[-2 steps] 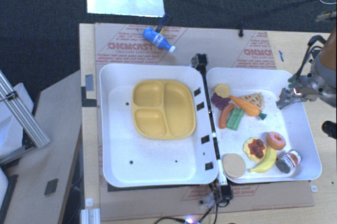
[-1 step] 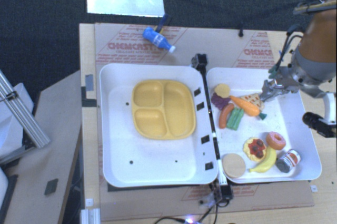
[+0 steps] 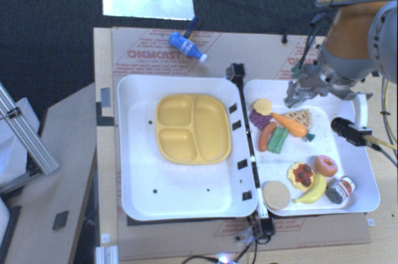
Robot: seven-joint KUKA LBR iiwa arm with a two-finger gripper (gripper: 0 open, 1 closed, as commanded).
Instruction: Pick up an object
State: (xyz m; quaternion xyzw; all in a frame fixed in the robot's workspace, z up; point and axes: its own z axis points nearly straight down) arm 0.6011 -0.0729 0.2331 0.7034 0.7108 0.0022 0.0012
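The gripper (image 3: 297, 95) hangs over the right bin (image 3: 360, 194), just above the carrot (image 3: 290, 124). Can't tell its state, honestly. A yellow tray (image 3: 189, 128) sits in the left bin (image 3: 140, 194).

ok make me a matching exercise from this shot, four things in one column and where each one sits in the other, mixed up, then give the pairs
Things
1. yellow divided plate
2. blue bottle
3. banana
4. carrot

Places
A. on the cardboard behind the left bin
B. near the front of the right bin, beside the donut
C. in the left bin, lying flat
D. toward the back of the right bin, just below the gripper

Pairs: 1-C, 2-A, 3-B, 4-D
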